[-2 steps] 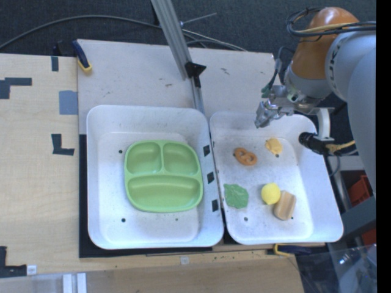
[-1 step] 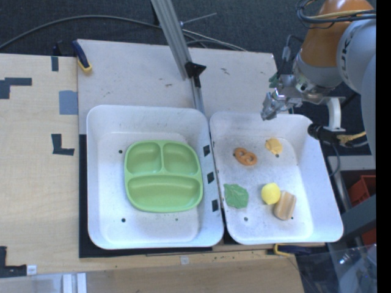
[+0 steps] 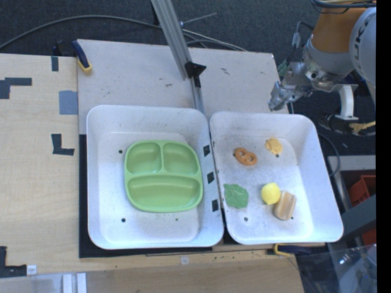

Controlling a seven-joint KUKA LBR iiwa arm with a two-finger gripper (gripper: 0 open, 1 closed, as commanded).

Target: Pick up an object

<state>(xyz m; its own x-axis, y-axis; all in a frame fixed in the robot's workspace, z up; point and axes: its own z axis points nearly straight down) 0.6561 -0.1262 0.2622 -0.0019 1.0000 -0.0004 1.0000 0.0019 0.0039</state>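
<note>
The pincer (image 3: 278,101) is seen hovering just past the right bin's (image 3: 317,139) far rim; whether it is open or closed cannot be told. Inside that bin are found a pretzel (image 3: 245,157), yellow ball (image 3: 270,193), green leaf (image 3: 236,195) and wooden block (image 3: 285,205).

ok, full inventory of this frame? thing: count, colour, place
white bins: 2, white, side by side on the bench
divided plate: 1, light green, middle of the left bin
pretzel: 1, brown, right bin, upper middle
small yellow piece: 1, yellow-orange, right bin, upper right
leaf-like item: 1, green, right bin, lower left
ball: 1, yellow, right bin, lower right
tan block: 1, tan, touching the ball on its right
metal bar: 1, grey, slanting above the bins
arm: 1, grey with orange band, upper right
gripper: 1, grey, over the right bin's far rim
</note>
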